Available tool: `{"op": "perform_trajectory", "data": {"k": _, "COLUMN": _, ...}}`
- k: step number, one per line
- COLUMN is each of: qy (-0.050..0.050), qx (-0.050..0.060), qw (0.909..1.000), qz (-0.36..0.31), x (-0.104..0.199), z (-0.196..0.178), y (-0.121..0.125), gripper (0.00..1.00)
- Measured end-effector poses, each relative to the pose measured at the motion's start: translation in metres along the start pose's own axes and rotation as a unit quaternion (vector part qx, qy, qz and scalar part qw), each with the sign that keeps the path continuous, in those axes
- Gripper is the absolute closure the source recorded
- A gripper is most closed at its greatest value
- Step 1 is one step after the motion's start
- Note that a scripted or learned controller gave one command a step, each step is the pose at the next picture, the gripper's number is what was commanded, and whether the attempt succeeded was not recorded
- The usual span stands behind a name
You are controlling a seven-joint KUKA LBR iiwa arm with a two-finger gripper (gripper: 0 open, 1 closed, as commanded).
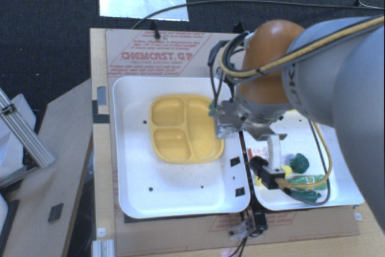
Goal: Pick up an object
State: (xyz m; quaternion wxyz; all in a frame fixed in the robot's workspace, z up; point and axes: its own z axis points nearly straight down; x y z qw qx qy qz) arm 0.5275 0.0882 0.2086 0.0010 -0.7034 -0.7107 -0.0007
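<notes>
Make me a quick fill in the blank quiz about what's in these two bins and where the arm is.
1. The yellow tray lies in the ____ bin.
2. The tray is divided into ____ compartments.
3. The green object lies in the ____ bin.
4. The band above the arm's wrist is ____.

Missing words: left; three; right; orange
</notes>
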Motion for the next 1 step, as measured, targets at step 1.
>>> {"op": "perform_trajectory", "data": {"k": 1, "qy": -0.001, "qx": 0.0, "qw": 1.0, "qz": 0.003, "x": -0.0032, "z": -0.0002, "y": 0.0005, "gripper": 0.0}}
